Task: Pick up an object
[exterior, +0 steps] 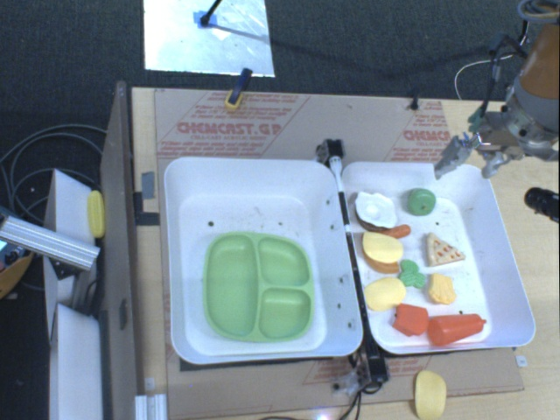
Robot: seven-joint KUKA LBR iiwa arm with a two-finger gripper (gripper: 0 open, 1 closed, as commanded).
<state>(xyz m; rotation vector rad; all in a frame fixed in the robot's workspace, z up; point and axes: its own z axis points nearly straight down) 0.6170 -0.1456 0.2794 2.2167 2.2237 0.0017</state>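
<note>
Divided tray (258,287) in left bin (188,234)

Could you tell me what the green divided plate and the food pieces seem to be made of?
Green divided plate: probably moulded plastic, smooth, uniform colour, soft sheen. Food pieces such as the green ball and pizza slice: likely toy plastic or rubber, flat saturated colours.

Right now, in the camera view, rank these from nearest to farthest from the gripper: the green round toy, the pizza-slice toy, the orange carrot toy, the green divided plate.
1. Green round toy, right bin's top, nearest the gripper.
2. Triangular pizza-slice toy, mid right bin.
3. Orange carrot toy, right bin's bottom.
4. Green divided plate, left bin, farthest.
</note>
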